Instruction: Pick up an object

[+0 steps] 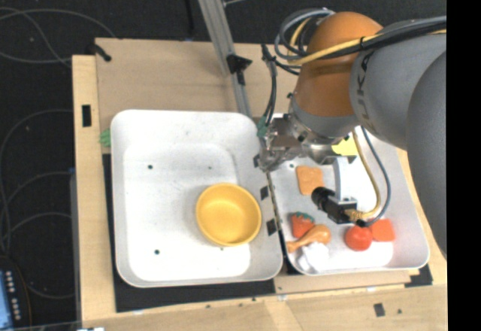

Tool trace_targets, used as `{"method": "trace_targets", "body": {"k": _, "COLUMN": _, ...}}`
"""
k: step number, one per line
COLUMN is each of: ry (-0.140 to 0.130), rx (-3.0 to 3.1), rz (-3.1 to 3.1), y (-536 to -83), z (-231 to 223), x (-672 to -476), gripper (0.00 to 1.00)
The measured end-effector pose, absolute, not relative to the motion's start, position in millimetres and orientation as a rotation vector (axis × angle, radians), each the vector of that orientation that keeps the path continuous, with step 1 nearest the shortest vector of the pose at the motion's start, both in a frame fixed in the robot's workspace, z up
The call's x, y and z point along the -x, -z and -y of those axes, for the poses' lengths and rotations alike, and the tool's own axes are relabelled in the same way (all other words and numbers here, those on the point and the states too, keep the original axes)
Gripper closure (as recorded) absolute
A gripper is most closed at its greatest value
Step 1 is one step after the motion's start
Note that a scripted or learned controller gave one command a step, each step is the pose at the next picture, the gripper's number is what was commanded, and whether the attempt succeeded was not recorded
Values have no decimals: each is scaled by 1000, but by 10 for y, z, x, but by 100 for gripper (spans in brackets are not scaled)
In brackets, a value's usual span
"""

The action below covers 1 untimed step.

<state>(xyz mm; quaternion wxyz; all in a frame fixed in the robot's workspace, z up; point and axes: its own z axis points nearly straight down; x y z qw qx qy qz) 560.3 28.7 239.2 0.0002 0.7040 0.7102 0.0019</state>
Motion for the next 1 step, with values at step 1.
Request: {"method": "trace_targets", "body": {"k": 1, "ry": -2, "rx": -2213, "rz": -2233, "y": -2414, "z": -849, "x": -5460, "gripper": 100}}
